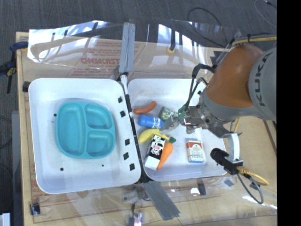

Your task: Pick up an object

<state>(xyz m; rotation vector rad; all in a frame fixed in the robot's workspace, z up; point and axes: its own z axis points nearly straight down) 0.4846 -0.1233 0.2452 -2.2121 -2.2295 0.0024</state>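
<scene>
The right bin [155,86] holds several small toys: a red sausage [144,108], a blue bottle [151,122], a yellow banana [148,135], a milk carton with a cow print [155,153], an orange carrot [165,155] and a small orange-and-white box [195,151]. My gripper [175,120] hangs low in this bin, just right of the blue bottle and over a small green-and-silver item [166,113]. The arm's orange wrist [233,76] hides what lies behind it.
The left bin [40,126] holds a teal divided plate [85,129]. A raised divider with black clips [128,131] separates the two bins. Cables [249,175] trail off the arm at the lower right, past the right bin's corner.
</scene>
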